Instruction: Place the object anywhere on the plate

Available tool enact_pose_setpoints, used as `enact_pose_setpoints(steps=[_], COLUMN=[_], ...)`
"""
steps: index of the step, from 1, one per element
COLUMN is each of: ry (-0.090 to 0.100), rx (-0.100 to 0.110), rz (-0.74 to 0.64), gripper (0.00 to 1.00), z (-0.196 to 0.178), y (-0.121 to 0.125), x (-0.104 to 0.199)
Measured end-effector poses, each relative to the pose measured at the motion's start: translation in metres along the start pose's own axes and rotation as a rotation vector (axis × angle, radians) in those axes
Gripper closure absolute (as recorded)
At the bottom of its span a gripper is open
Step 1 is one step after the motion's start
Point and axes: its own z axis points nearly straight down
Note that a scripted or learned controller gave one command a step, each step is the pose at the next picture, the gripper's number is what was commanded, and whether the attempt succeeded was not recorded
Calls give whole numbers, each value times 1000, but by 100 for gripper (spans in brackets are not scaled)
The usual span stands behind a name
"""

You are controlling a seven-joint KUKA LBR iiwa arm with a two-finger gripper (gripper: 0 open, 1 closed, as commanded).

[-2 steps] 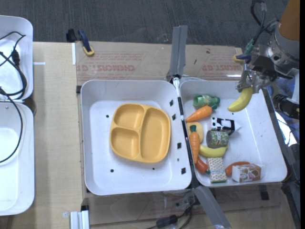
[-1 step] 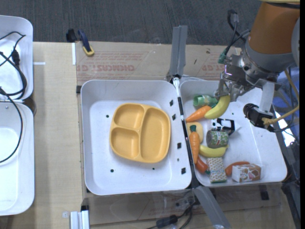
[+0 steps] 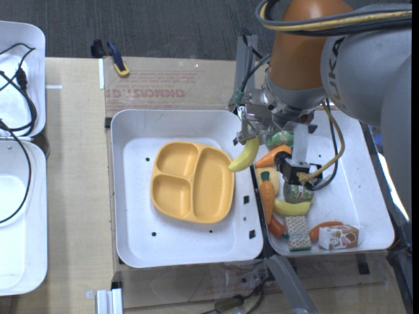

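Camera view, looking down at a slant: you have a wooden surface (image 3: 78,175) carrying two shallow white bins side by side. The left bin (image 3: 131,241) holds a yellow plate (image 3: 193,182) with three compartments, lying flat near the bin's middle. The right bin (image 3: 373,195) holds a cluster of toy food: an orange carrot (image 3: 267,198) lying lengthwise beside the wall shared by the two bins, a second orange piece (image 3: 272,156) just above it, a yellow banana (image 3: 292,207) curved beside the carrot, a green leafy item (image 3: 283,138) partly hidden under the arm, a small patterned packet (image 3: 298,233), and a red and white carton (image 3: 337,235) toward the near right corner. The grey arm (image 3: 373,64) with its orange band reaches in from the right, its wrist above the far edge where the two bins meet. The pincer (image 3: 247,135) points down there, and a second yellow banana (image 3: 245,157) hangs from it, upper end between the fingers, lower end tilted down to the left. That banana sits over the shared wall of the bins, its lower tip just beside the plate's right rim; you cannot tell whether it touches the plate. A blue and yellow clamp (image 3: 116,59) lies at the surface's far edge.
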Motion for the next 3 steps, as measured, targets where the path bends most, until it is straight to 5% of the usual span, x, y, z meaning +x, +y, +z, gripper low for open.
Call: enact_pose_setpoints(steps=[1, 2, 3], ry=[0, -1, 0], rx=[0, -2, -1], rz=[-38, -77, -214], gripper=[100, 100, 100], z=[9, 2, 48], y=[-6, 63, 18], x=[40, 86, 70])
